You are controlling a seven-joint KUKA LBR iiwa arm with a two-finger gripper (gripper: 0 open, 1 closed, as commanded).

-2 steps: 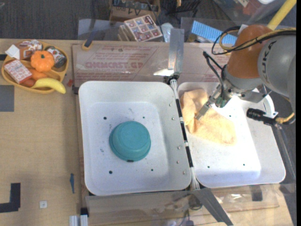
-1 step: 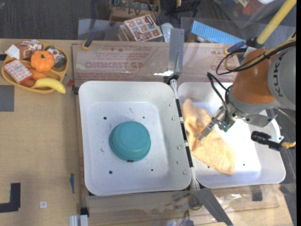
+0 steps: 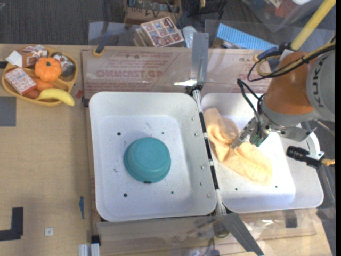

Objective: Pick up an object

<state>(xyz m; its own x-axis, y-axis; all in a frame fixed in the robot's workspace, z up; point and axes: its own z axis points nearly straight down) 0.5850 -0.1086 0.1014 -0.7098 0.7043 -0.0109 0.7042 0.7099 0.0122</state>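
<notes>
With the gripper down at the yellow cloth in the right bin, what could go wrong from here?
1. The gripper meets the yellow cloth at a fold. It may pinch only a thin layer, so the cloth could slip out when lifted.
2. The cloth lies against the divider between the bins. If dragged, it may drape over that edge.
3. A loose black cable hangs near the wrist and could snag.

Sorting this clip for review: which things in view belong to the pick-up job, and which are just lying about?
Job:
- gripper, down at the cloth
- yellow cloth, crumpled in the right bin
- teal bowl, upside down in the left bin

Lying about:
- toy food tray with pumpkin and banana
- puzzle box behind the bench
</notes>
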